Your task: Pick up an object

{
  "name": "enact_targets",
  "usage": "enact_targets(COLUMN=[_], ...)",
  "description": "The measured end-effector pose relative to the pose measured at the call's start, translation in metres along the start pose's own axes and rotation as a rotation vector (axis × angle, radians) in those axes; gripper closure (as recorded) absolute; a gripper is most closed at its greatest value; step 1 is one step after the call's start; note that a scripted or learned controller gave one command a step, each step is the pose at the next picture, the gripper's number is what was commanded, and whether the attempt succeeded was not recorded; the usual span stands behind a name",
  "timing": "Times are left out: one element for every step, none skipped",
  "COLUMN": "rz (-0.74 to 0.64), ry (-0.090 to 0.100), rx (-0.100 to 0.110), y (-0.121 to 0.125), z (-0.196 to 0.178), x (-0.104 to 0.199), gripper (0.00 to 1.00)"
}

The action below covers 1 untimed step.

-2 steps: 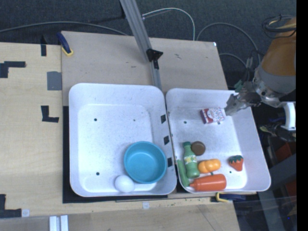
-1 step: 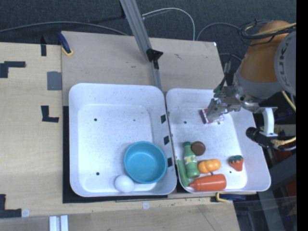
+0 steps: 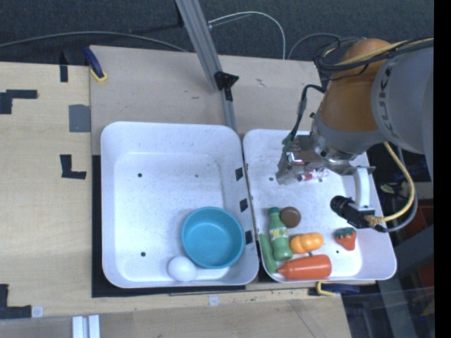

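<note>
The objects to pick lie clustered at the near end of the right bin [image 3: 262, 146]: a green bottle [image 3: 277, 236] lies lengthwise by the bin's left wall; a brown round piece [image 3: 290, 217] sits just beside its top; an orange piece [image 3: 306, 243] touches the bottle's lower right; a red-orange carrot-like piece [image 3: 306, 267] lies crosswise against the near wall; a small strawberry [image 3: 345, 237] sits apart toward the right wall. The gripper [image 3: 301, 169] hangs over the far middle of that bin, well apart from the cluster, with nothing seen between its fingers; whether they are spread or closed I cannot tell. In the left bin [image 3: 127, 139], a blue bowl [image 3: 212, 236] rests near the front right corner; a white ball [image 3: 182, 267] touches its near-left rim.
</note>
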<state>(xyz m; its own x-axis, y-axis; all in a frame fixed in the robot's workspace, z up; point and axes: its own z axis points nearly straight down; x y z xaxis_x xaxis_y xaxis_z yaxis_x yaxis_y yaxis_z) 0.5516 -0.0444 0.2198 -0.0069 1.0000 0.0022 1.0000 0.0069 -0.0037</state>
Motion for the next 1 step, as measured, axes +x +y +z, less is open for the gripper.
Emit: enact_targets(rz=[0.001], ry=[-0.001], rx=[0.0], y=[-0.0132], z=[0.0029], x=[0.047], gripper=[1.0])
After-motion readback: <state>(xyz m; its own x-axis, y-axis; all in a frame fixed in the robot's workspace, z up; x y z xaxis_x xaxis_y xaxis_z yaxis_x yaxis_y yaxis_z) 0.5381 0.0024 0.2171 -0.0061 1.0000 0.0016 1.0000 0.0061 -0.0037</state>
